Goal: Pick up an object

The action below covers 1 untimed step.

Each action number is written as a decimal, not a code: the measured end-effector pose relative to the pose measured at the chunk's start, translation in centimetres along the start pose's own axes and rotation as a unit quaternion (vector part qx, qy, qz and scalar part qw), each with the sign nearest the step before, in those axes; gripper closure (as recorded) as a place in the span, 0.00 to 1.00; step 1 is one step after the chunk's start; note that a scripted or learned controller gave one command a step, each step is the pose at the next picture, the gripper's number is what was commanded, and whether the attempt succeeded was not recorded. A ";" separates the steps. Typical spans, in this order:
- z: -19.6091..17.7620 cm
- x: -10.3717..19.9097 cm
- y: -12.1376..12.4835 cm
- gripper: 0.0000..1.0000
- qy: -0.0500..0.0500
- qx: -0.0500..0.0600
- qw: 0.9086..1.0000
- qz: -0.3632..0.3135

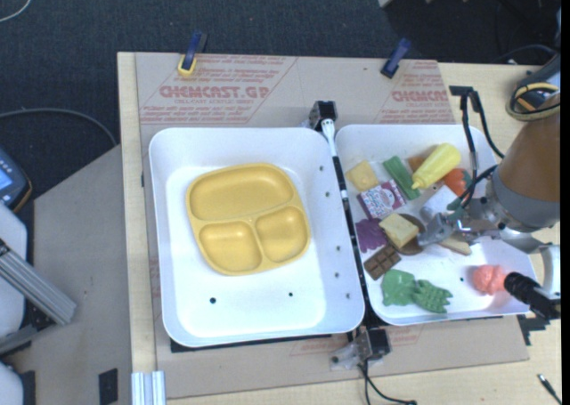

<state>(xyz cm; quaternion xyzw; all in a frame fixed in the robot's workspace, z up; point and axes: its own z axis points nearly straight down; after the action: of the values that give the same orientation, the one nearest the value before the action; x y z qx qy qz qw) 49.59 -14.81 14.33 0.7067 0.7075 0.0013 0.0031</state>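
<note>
I see my end effector [438, 232] low in the right bin [508, 310] among the toys, just beside the tan block [400, 230]. Whether it grips anything, I cannot tell. The left bin [178, 296] holds a yellow divided tray [248, 216].

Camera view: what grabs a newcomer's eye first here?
The big yellow three-compartment plastic tray, alone in the left white bin. Next, the right white bin crowded with small toy items: a yellow squeeze bottle near its far side, a green toy figure and a pink lump near the front. The grey arm with an orange band reaches in from the right over that pile.
</note>
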 end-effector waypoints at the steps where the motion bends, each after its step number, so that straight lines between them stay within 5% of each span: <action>1: -5.5 0.1 -0.9 1.00 0.000 0.000 1.000 0.000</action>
<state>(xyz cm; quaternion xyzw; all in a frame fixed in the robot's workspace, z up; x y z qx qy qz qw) 48.70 -14.69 19.80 0.7068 0.7074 0.0012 0.0031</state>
